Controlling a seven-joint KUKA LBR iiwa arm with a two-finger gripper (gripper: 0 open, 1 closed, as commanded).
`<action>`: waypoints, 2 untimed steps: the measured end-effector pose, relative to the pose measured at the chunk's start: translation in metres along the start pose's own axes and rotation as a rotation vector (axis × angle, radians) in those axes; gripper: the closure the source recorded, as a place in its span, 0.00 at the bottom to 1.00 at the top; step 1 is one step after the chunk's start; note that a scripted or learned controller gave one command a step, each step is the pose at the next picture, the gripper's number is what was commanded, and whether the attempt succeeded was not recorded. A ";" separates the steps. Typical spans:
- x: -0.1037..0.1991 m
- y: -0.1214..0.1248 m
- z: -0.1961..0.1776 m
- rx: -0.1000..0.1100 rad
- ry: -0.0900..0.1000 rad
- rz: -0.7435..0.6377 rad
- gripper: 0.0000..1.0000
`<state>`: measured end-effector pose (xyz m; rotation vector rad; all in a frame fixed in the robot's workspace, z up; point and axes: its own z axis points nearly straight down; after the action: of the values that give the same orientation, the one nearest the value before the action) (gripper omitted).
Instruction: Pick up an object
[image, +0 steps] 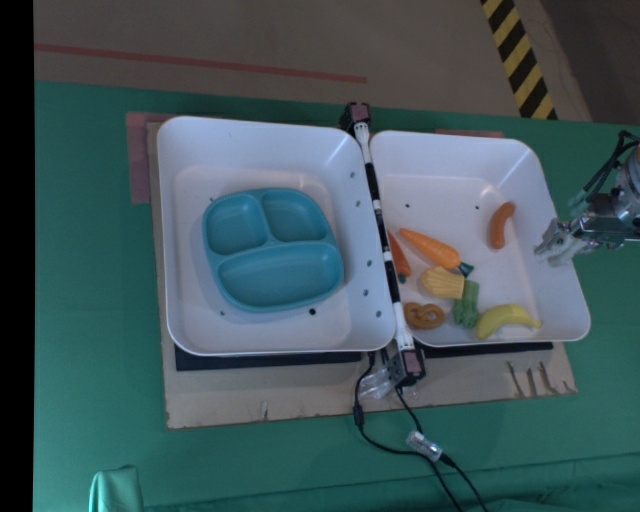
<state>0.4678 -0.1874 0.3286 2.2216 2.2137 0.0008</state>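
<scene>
**Over the right bin's edge, the gripper waits above a heap of toy food**

At three o'clock in the scene the gripper (562, 243) hangs just past the right bin's (455, 150) outer rim, holding nothing; whether it stands spread or pressed together I cannot tell from where I look.

Every likely pick lies in that right bin. A small sausage (500, 225) sits alone toward two o'clock, nearest the gripper and apart from the rest. Lower down, around five o'clock, a banana (506, 319), a green piece (466, 304), a yellow corn-like piece (442, 282) and a pretzel (425, 316) crowd together, with a carrot (431, 247) slanting above them.

These look like light, stiff plastic toys, smooth and probably slippery on their curves. I'd judge the sausage easiest: grip it across its narrow middle.

The left bin (190, 135) holds a teal divided plate (272, 248).

No brand, label or readable writing shows anywhere.
</scene>
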 end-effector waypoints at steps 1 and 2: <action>0.000 0.000 0.013 0.002 0.001 0.001 1.00; 0.000 0.000 0.000 0.000 0.000 0.000 1.00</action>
<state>0.4678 -0.1873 0.3288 2.2216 2.2140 0.0009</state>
